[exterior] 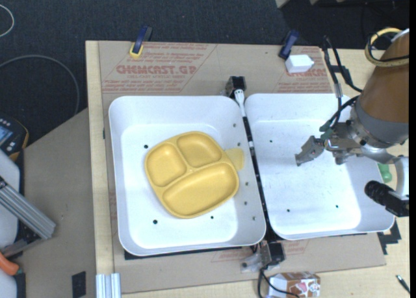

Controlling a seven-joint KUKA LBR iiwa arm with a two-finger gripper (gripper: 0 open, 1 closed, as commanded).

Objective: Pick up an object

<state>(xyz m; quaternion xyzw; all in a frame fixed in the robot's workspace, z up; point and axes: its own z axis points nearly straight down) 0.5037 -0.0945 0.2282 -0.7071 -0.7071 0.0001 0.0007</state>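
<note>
My hand hangs over the right shallow white plastic bin, whether released or clenched I cannot tell; the yellow three-compartment plastic plate lies well apart to its left, in the left white bin.

Below and to the left of our hand we see the right bin floor open, with room to pass. Farther left, past the ridge where the two bins meet, a yellow divided plate covers most of the left bin, leaving only narrow margins along its walls.
</note>
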